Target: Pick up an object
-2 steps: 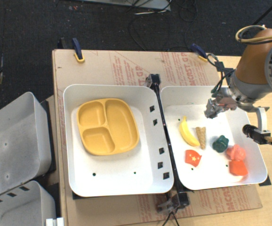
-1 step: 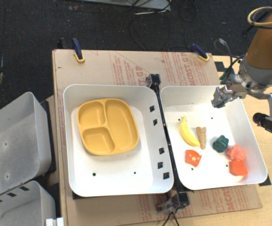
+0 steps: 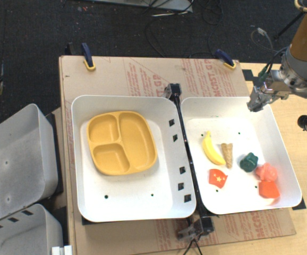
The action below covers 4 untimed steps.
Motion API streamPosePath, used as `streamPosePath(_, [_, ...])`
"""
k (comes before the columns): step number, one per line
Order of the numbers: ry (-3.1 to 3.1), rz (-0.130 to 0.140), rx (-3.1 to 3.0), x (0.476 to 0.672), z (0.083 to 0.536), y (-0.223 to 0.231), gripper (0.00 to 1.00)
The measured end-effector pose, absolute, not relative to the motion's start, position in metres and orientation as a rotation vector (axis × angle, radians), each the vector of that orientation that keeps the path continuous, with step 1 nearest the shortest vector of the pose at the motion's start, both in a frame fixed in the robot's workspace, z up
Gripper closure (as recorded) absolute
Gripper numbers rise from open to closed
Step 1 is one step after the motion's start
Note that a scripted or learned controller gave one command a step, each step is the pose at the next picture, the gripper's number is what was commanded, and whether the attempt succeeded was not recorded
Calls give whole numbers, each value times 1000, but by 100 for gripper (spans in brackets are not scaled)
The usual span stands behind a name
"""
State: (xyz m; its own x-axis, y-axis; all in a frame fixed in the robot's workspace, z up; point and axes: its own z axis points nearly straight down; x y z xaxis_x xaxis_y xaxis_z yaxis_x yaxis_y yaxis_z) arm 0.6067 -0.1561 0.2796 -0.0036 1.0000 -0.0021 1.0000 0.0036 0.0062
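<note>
The right bin holds a yellow banana, a tan cone-shaped piece, a dark green piece, a red piece with an orange spot, a pink piece and an orange-red piece. My gripper hangs over the bin's far right corner, up and to the right of the banana, apart from all the objects. Nothing shows between its fingers.
The left bin carries a yellow divided plate. Black clamps sit along the seam between the bins. Blue-and-yellow clamps hold the cardboard base at the back. White tubs stand off the bench at left.
</note>
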Motion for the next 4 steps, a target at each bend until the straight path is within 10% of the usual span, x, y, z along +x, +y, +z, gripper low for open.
streamPosePath(4, [2232,1,2213,592,251,64,100])
